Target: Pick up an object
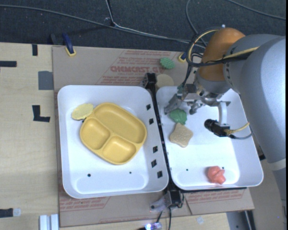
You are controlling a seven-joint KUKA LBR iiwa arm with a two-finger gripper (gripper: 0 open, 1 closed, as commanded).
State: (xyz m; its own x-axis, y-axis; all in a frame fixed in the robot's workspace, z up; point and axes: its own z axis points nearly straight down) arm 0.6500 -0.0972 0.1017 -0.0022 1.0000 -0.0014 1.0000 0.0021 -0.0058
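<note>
Two white bins sit side by side on the worktop (19,143); the left bin (69,176) carries a yellow divided plate (113,132) at its middle, with a pale yellow round piece (81,111) touching the plate's ten o'clock edge; the right bin (245,169) carries a green leafy piece (177,115) at its ten o'clock corner, a tan bread-shaped piece (181,135) just below it toward six o'clock, and a pink-red lump (215,175) near the five o'clock corner; the arm (259,75) comes in from three o'clock, and its pincer (182,104) hangs over the green leafy piece with fingers spread apart, grasping nothing; another green piece (167,63) lies on the cardboard (110,63) beyond the bins, at twelve o'clock.
</note>
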